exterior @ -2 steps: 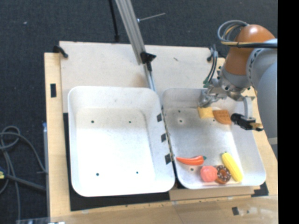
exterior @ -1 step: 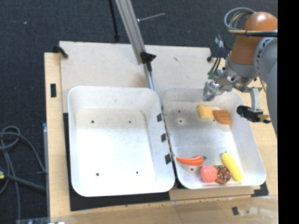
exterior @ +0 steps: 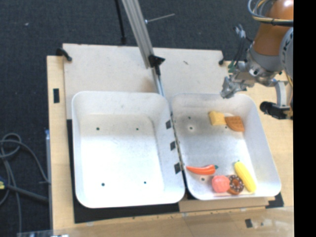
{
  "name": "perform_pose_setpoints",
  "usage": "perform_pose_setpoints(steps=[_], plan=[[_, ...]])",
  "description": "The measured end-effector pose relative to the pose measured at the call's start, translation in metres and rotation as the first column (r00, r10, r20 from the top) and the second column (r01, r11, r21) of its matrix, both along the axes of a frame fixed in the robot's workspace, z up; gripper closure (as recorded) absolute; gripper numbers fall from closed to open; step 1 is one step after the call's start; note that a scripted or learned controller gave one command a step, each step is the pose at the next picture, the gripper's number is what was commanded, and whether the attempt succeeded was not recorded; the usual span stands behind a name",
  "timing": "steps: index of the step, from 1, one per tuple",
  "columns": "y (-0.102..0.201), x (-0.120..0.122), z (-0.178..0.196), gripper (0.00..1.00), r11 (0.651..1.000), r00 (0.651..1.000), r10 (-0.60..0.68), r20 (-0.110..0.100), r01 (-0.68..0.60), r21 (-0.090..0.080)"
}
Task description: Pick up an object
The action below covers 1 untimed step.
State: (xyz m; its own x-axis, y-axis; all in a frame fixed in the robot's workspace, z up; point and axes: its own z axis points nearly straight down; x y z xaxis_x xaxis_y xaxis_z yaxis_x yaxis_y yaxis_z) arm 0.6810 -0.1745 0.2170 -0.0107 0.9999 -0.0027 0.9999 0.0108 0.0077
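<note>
Dark grey carpeted floor [exterior: 59, 14] all round, from nine o'clock up to one o'clock. Pale wooden bench [exterior: 108, 68] at centre, a lighter board laid on top. Slanted aluminium pole [exterior: 138, 28] at twelve o'clock. Loose grey cables [exterior: 19, 157] at eight o'clock.

Two white bins [exterior: 123, 147] on a tan bench [exterior: 108, 63]. Within the right bin [exterior: 256, 127] (white, faintly speckled): yellow block [exterior: 216, 118], orange-brown piece [exterior: 235, 123], red-orange chili [exterior: 201, 170], pink ball [exterior: 220, 183], yellow corn [exterior: 244, 176], dark speckled item [exterior: 235, 184]. Arm [exterior: 269, 33] orange and grey.
</note>
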Motion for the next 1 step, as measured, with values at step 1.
perform_pose_setpoints(steps=[1], plan=[[0.0495,-0.0002,0.0161,1.0,1.0,1.0,-0.005,-0.004,0.005,0.003]])
